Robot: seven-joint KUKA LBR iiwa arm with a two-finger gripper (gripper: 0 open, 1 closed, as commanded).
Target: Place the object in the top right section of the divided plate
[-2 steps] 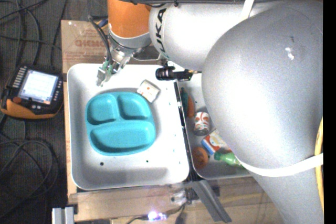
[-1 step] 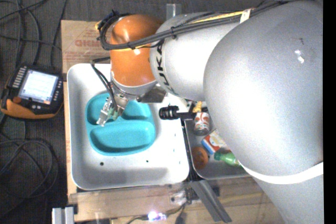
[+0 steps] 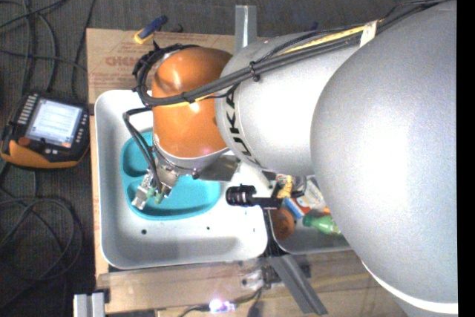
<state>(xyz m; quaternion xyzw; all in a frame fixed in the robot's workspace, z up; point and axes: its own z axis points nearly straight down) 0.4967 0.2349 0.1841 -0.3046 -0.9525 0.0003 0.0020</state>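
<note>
I see gripper low over teal divided plate in left white bin, small green object pinched between fingertips. Object sits at gripper's tip, toward its 4 o'clock, above plate's left part. Right bin, at 3 o'clock from plate, holds mixed items. Teach pendant at 9 o'clock on floor.

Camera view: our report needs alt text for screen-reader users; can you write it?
A large grey arm with an orange band reaches from the right, its gripper low over a teal divided plate in the left white bin. Colourful small objects lie in the right bin.
</note>
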